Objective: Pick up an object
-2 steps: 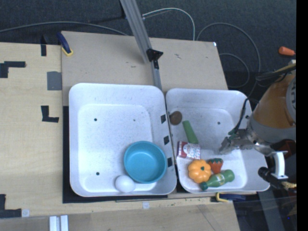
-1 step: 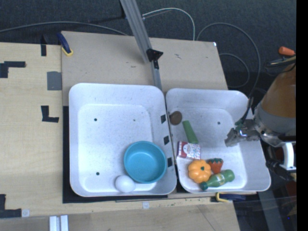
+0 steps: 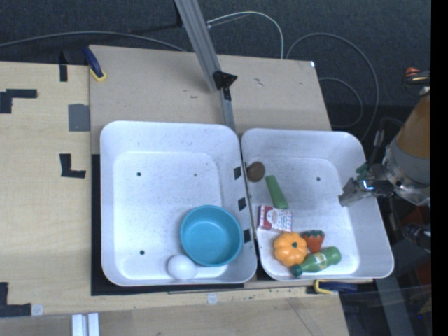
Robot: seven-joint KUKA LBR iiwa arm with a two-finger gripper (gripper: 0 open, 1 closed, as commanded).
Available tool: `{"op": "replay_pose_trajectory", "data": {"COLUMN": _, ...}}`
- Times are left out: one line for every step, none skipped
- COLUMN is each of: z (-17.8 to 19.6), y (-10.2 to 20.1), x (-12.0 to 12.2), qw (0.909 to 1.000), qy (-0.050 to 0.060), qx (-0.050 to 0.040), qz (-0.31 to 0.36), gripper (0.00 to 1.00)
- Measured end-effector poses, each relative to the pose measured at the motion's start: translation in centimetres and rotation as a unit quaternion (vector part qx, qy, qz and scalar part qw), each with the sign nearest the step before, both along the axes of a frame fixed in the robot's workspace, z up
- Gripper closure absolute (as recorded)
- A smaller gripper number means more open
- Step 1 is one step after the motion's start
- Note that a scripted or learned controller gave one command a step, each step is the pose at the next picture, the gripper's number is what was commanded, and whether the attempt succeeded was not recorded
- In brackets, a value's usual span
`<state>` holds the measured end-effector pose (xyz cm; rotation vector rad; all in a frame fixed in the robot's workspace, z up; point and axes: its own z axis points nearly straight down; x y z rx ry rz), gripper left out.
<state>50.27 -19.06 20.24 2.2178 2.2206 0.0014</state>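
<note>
We see the claw [image 3: 352, 192] over the right bin's [image 3: 329, 142] right edge; we cannot tell its grip.

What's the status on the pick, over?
Gripper over the right bin's right edge, nothing visibly between its fingers. Orange pumpkin, green bottle, red-and-white packet clustered at that bin's front. No obstruction between them and the gripper.

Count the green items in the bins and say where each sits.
2, both in the right bin: a green block near its left wall, and a green bottle at the front edge beside the orange pumpkin.
</note>
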Motion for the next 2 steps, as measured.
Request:
{"op": "replay_pose_trajectory", "data": {"z": 5.5, "y": 0.0, "x": 1.1, "qw": 1.0000, "qy": -0.001, "qx": -0.0003, "qz": 0.000, "gripper": 1.00}}
{"op": "replay_pose_trajectory", "data": {"z": 4.2, "y": 5.9, "x": 2.7, "qw": 1.0000, "qy": 0.002, "qx": 0.0016, "qz": 0.003, "gripper": 1.00}}
